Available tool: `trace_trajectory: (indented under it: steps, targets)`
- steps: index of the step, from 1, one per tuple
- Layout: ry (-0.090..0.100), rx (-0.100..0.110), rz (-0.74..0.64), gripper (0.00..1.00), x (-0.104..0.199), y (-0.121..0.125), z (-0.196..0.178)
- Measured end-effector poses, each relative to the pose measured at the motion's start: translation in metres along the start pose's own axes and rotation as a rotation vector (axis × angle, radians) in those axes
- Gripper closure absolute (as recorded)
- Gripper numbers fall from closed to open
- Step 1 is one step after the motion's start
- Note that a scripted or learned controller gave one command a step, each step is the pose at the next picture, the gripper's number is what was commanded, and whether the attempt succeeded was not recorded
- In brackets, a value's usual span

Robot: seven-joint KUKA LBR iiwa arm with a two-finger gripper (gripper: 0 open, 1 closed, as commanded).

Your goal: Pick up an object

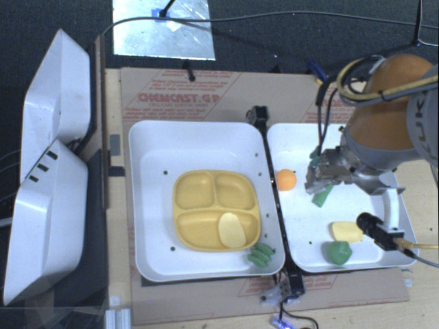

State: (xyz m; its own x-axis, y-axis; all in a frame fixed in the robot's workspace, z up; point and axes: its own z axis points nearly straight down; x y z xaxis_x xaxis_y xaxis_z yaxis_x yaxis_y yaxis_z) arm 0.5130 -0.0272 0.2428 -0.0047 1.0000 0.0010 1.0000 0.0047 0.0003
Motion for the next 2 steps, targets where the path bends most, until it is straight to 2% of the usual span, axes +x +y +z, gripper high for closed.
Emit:
trace_trajectory:
  steps: [2]
  targets:
    - [0.0, 0.0, 0.0, 1.0, 0.095, -0.004, 0.004]
